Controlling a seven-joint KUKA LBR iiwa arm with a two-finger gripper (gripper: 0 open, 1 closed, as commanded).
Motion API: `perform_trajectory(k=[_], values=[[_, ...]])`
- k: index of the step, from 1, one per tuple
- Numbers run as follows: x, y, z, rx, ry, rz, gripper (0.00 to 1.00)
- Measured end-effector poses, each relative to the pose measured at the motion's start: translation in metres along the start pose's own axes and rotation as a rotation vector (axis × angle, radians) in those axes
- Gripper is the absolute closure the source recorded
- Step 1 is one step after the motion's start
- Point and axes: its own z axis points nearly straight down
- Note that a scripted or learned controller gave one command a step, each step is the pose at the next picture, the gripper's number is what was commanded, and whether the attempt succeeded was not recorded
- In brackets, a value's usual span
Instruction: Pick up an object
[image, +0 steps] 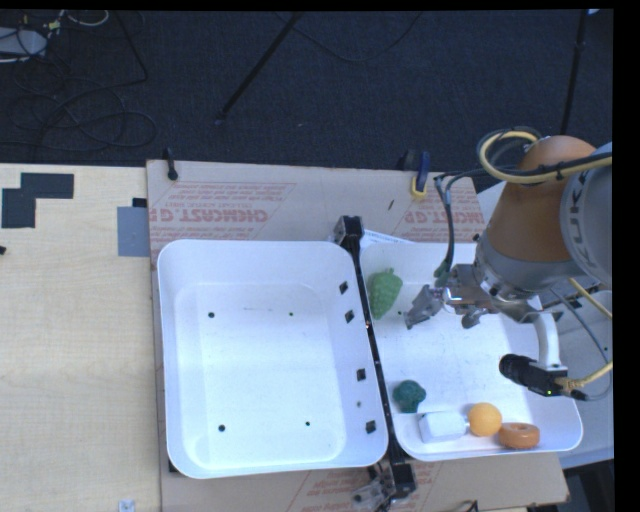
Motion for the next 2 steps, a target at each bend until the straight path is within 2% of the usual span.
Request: perform_trajectory(k=[1, 2], values=[[0.0, 0.0, 0.0, 0.0, 0.0, 0.0, 0.0], [0.119, 0.029, 0.01, -0.001, 0.005, -0.011, 0.0]])
